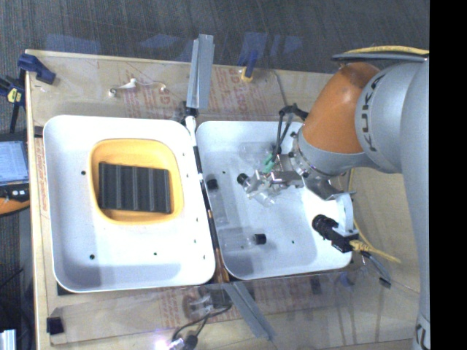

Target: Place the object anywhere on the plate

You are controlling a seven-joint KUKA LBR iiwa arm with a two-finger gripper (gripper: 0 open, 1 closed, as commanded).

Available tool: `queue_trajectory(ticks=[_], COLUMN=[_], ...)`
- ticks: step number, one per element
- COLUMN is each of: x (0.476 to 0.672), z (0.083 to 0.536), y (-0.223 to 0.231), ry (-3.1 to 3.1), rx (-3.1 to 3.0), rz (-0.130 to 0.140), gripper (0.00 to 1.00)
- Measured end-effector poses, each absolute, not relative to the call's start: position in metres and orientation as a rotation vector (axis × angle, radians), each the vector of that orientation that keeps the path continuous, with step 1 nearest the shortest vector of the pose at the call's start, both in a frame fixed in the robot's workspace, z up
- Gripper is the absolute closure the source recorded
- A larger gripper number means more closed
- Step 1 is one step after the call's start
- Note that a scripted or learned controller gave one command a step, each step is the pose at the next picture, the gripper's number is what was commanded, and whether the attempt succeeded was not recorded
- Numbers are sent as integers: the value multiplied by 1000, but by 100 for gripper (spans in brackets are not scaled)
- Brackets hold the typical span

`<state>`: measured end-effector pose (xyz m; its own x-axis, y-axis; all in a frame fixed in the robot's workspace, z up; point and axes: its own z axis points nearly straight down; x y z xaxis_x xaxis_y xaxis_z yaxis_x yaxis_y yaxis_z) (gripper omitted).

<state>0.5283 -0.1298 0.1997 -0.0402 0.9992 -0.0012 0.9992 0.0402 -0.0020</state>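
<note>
Yellow plate (pixel 136 152) with dark ribbed centre sitting in left bin (pixel 66 254). Over in right bin (pixel 292 257), gripper (pixel 257 181) low near middle, arm (pixel 357 122) reaching in from right. Fingers blurred among clear glints, open or closed impossible to tell. Small dark object (pixel 258 238) lying on right bin floor, apart from gripper, toward near edge. Another small dark piece (pixel 212 184) by dividing wall.

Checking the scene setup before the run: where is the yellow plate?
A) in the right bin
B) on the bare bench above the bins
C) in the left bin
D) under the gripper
C: the yellow plate sits in the left bin with a dark ridged block on it, while the gripper is over the right bin.
</note>
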Motion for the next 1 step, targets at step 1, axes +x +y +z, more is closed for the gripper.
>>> queue_trajectory(ticks=[1], x=[569], z=[217], y=[-98], ry=[-2495], rx=[-1910], rz=[0], gripper=[100])
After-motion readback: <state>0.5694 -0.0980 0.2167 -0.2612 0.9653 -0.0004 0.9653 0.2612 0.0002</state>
